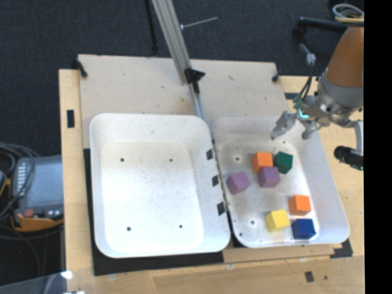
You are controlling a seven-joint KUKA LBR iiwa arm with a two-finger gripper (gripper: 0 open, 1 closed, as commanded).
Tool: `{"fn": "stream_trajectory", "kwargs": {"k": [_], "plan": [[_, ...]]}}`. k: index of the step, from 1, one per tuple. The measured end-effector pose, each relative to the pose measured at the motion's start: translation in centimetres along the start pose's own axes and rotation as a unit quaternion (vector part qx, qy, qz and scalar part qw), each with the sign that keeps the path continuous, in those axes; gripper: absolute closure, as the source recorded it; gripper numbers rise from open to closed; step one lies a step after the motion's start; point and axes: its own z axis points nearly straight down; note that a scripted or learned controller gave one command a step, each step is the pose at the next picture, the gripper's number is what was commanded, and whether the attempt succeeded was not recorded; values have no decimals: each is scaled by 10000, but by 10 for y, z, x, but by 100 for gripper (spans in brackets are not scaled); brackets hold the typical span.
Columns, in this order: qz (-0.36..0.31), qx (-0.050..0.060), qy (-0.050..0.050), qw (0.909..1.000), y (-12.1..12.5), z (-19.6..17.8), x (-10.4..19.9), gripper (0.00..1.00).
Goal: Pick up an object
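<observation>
We see the gripper (296, 125) with fingers spread, holding nothing, at twelve o'clock of the right bin (324, 182). The green cube (283, 160) just below looks light and rigid; we'd pinch its flat opposite sides.

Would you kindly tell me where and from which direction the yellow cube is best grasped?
Take the yellow cube from straight above, probably across its upper-left and lower-right faces. It lies flat and slightly turned. The blue cube sits close on its right and the bin wall lies just below, so the other pair of faces looks more crowded. The end effector is above the bin's upper edge.
</observation>
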Motion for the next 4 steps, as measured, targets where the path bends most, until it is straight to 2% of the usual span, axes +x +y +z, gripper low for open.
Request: {"fn": "stream_trajectory", "kwargs": {"k": [1, 2, 3, 4], "plan": [[-11, -20, -14, 10000, 1, -3, 0, 0], [-20, 2, -9, 10000, 0, 46, 8, 0], [11, -56, -41, 10000, 2, 102, 0, 0], [7, -33, -16, 10000, 1, 111, 0, 0]]}}
